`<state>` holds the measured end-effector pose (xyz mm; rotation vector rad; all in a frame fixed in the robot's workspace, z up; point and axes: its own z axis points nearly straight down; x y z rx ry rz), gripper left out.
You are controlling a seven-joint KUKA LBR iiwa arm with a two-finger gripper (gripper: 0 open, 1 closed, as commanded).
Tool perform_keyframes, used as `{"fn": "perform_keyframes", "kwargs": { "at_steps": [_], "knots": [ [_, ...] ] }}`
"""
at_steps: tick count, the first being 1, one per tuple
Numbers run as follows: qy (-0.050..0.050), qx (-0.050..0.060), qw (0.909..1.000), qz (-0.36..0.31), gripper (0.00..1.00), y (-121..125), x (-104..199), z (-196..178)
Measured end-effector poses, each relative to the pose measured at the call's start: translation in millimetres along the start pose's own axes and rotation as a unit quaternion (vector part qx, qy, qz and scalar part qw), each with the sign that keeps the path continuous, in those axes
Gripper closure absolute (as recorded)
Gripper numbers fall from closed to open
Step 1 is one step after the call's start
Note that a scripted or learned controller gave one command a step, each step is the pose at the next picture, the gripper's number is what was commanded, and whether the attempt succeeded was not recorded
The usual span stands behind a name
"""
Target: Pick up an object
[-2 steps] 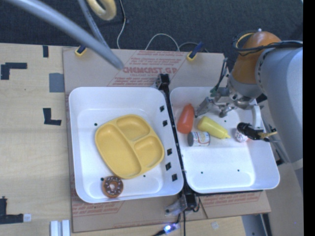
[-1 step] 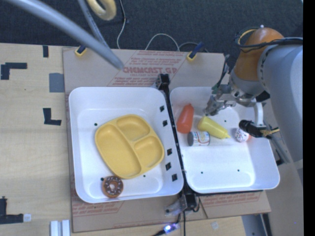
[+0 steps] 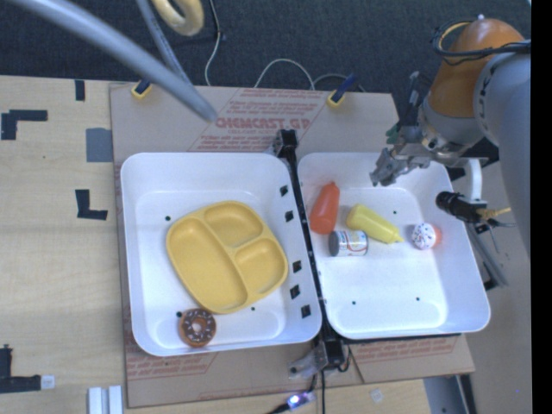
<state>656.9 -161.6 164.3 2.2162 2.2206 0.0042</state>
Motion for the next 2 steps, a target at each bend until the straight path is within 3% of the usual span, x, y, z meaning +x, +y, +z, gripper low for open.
{"fn": "perform_keyframes", "kwargs": {
  "at_steps": [1,2],
  "knots": [
    [-0.001,-0.001,1.0,0.0,1.0,4,-6,-62],
    [0.0,0.004,1.0,0.0,1.0,4,-6,-47]
  ]
}}
